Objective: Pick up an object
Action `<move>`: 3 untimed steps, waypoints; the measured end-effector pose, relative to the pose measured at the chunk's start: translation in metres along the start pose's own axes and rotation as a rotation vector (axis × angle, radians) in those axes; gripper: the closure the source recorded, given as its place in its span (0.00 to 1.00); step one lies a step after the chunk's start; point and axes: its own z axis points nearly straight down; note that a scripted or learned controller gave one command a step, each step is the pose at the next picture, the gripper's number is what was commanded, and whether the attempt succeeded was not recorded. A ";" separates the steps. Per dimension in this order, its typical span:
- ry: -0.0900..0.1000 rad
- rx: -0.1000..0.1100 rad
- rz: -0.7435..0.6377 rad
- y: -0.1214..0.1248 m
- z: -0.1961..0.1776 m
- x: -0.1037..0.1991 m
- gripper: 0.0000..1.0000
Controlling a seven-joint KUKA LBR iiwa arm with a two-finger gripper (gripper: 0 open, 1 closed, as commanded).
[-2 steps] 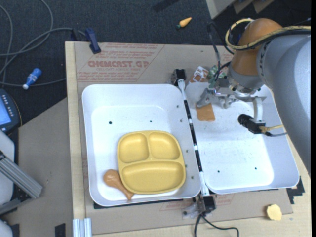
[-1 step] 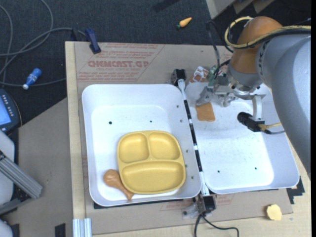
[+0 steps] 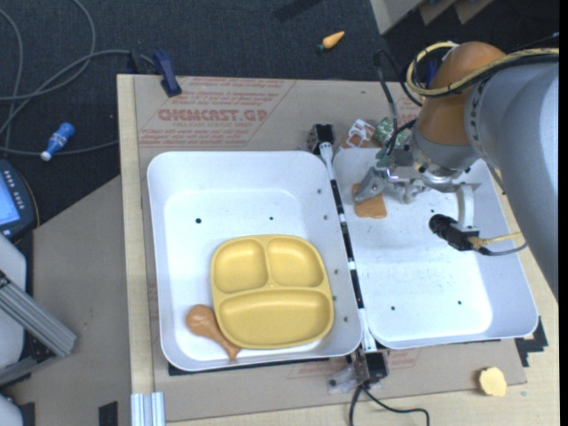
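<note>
- Dark carpet point(image 3: 222, 16) surrounds the bench point(image 3: 222, 114), which has brown card on top and two white bins on it side by side.
- At the far left corner of the right bin point(image 3: 426, 282) the gripper point(image 3: 388, 187) hangs low under the grey arm; whether it is released or clenched I cannot tell, and nothing is visibly held.
- A tan piece point(image 3: 373, 207) lies on the bin floor just beside the gripper, on its left and close to the wall between the bins; it looks the likeliest thing to pick.
- Beyond the bin's far rim a crumpled wrapper point(image 3: 362, 135) sits on the card; it is outside the bin.
- In the left bin point(image 3: 231, 193) a yellow plate point(image 3: 271, 291) lies flat, with a drumstick point(image 3: 211, 325) touching its near left edge; both are well apart from the gripper.
- Risks, as I judge them: the tan piece seems flat and low, so a closing grip may skid over it or push it against the wall; the wall itself leaves little room on that side, so a descent may strike the rim; a grip off-centre may lift one edge and drop it.
</note>
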 end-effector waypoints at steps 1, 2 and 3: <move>-0.001 -0.006 -0.002 0.011 0.000 0.002 0.00; -0.002 -0.005 -0.002 0.011 0.000 0.000 0.00; -0.001 -0.006 -0.003 0.016 0.000 0.001 0.00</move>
